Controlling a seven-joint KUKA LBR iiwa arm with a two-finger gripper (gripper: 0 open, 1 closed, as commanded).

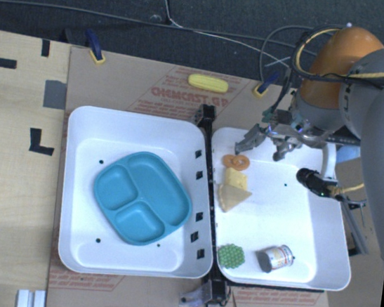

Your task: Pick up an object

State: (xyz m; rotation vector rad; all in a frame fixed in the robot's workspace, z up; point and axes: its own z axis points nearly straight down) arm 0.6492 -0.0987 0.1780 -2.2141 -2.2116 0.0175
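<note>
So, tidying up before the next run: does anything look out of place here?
Yes: a yellow banana-shaped toy lies on the cardboard behind the bins, outside both. The metal can lies on its side in the right bin.

Even, bright overhead light whitens both bins (76, 168), washing out their rims. Soft shadows lie beneath the gripper (264, 144), on the bin floor. The picture is slightly soft; the can (276, 257) shows a small glint.
</note>
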